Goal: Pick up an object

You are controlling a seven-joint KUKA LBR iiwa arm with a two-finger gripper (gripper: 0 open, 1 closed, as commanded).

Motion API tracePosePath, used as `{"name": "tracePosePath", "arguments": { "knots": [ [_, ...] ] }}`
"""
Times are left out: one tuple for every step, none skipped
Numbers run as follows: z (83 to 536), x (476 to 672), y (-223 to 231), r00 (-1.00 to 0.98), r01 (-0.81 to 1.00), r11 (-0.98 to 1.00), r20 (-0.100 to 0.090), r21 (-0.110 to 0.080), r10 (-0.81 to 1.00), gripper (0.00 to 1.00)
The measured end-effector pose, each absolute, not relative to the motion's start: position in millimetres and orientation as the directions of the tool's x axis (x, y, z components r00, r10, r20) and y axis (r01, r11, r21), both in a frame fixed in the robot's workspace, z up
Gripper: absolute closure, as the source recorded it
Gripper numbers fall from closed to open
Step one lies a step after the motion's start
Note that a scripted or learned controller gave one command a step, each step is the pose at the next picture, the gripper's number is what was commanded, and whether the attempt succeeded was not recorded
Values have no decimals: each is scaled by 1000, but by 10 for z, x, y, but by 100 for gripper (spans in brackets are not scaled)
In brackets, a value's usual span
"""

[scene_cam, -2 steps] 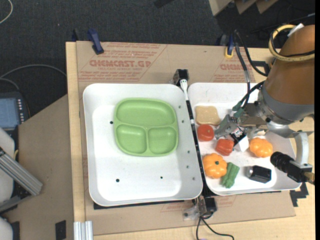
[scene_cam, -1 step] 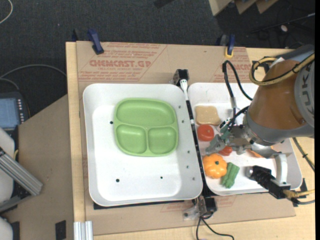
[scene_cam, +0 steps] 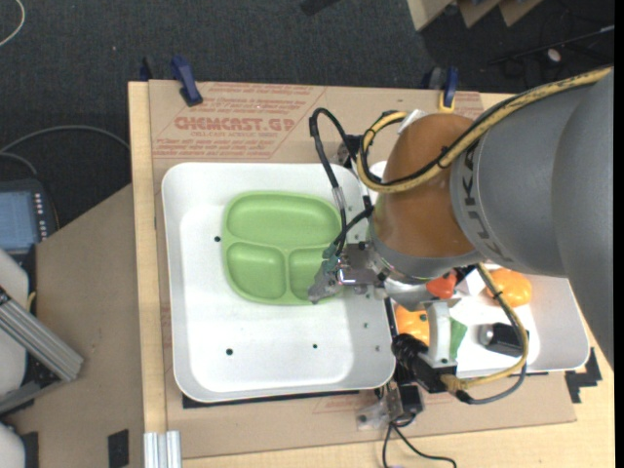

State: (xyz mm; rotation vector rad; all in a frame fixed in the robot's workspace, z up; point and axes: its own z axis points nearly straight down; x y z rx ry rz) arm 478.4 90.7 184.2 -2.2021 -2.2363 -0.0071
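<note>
End effector (scene_cam: pixel 327 283) at the green plate (scene_cam: pixel 275 245)'s right rim, grip state unclear; that shallow edge could slip free.

I see a matt, smooth green plastic plate (scene_cam: pixel 277 245) in the glossy white plastic bin (scene_cam: pixel 195 310), which rests on a matt brown cardboard-like board (scene_cam: pixel 234 115).

Brown bench board (scene_cam: pixel 244 125) bears 2 white bins: left bin (scene_cam: pixel 195 291), right bin (scene_cam: pixel 556 330), side by side.
</note>
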Motion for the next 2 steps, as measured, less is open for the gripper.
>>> {"name": "tracePosePath", "arguments": {
  "knots": [
    [923, 4778, 1004, -6, 1000, 6, 8, -7, 1000, 0],
    [1059, 4783, 973, -1, 1000, 1, 3, -2, 1000, 100]
  ]
}}
